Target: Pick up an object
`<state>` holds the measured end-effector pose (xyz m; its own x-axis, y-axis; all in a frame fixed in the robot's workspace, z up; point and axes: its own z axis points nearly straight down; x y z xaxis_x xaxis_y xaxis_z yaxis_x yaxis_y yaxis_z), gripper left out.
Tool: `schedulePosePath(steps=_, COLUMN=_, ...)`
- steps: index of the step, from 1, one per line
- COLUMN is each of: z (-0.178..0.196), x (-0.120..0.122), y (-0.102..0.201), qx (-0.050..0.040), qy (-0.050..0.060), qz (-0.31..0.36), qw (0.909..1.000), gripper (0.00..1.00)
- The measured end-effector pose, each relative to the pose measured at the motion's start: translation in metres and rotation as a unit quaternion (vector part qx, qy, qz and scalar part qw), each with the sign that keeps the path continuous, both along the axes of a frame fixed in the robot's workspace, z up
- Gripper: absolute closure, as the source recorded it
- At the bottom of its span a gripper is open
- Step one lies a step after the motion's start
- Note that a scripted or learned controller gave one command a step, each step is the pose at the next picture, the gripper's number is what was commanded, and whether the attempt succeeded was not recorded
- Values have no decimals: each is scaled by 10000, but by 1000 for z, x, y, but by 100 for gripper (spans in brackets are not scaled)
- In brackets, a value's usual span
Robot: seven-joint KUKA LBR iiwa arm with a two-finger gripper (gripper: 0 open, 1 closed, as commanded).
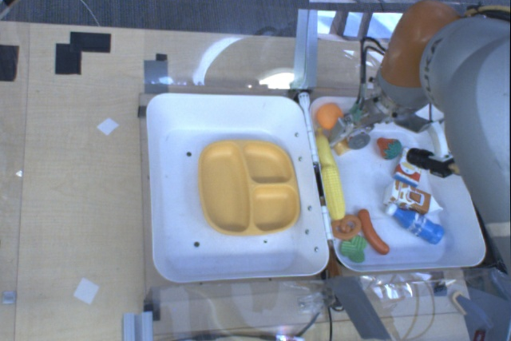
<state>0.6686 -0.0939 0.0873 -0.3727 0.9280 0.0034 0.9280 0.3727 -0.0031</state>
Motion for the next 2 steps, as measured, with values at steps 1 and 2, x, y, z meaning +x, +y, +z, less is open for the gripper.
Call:
schedulePosePath(steps=1, z=14, x=3, y=1, qx=-19, qy=-53, qz=43, qw=10000, gripper=100)
schedulePosePath(steps=2, z=105, x=-15, y=53, qx=-2, qy=-69, qz=-1516, qw=9884, gripper=100)
